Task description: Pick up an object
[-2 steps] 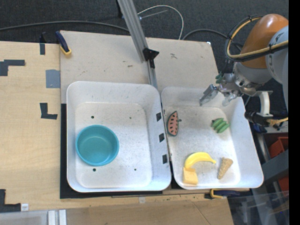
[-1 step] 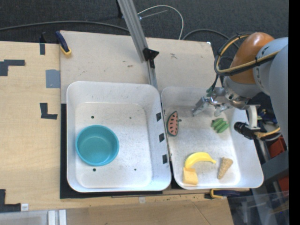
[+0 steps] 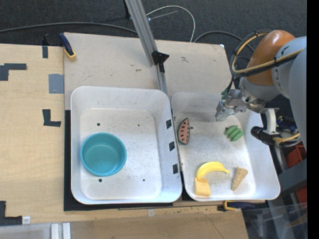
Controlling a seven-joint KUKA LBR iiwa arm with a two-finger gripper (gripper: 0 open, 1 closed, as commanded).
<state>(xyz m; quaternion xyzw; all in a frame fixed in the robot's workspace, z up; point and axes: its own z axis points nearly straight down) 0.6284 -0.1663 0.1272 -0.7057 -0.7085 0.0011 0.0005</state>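
Observation:
My gripper hangs over the upper right part of the right bin, its grey fingers pointing down and to the left. A green ridged piece lies just below and right of it, not touching. A watermelon slice rests by the bin's left wall. Near the front lie a yellow banana, a yellow cheese wedge and a tan cone. I see nothing between the fingers.
The left bin holds a teal bowl at its left front. A slanted metal pole rises from the divider between the bins. Cables loop behind the bench and around the orange wrist band.

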